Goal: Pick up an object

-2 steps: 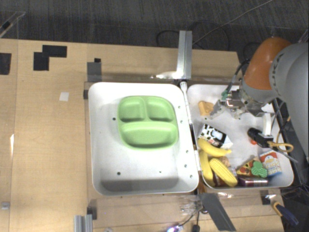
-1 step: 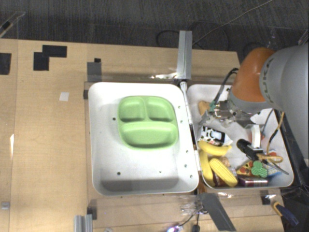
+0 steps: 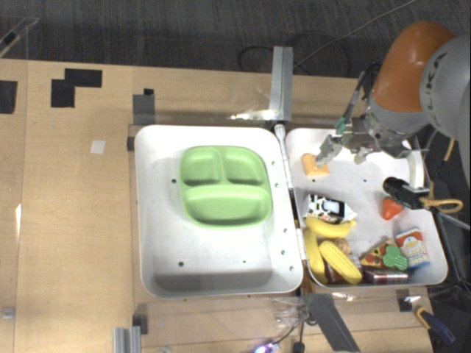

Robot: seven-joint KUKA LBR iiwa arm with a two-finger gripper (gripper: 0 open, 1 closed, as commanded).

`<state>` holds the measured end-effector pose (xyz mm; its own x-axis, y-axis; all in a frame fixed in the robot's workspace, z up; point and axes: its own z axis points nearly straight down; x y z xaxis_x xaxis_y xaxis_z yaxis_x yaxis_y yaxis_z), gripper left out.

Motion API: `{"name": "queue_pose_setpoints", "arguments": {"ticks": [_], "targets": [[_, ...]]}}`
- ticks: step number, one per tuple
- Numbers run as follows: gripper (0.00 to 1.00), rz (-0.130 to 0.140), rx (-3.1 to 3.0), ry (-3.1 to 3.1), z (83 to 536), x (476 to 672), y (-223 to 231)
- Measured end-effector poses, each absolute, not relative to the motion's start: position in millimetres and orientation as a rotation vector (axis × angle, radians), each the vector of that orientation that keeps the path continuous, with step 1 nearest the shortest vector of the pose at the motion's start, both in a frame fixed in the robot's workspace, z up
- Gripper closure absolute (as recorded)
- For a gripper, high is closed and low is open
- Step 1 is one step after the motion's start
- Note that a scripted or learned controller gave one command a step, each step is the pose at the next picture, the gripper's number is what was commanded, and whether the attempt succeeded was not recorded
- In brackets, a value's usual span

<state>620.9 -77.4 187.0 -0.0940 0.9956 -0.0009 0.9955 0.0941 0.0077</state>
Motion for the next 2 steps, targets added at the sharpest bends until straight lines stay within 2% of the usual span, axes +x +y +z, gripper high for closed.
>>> {"name": "queue_pose_setpoints", "arguments": {"ticks": [1,2], "targets": [[0.0,0.014,2.055,2.362,90,612.7,-87],[0.0,0.008,2.272,2.161,88,671.0,-96]]}}
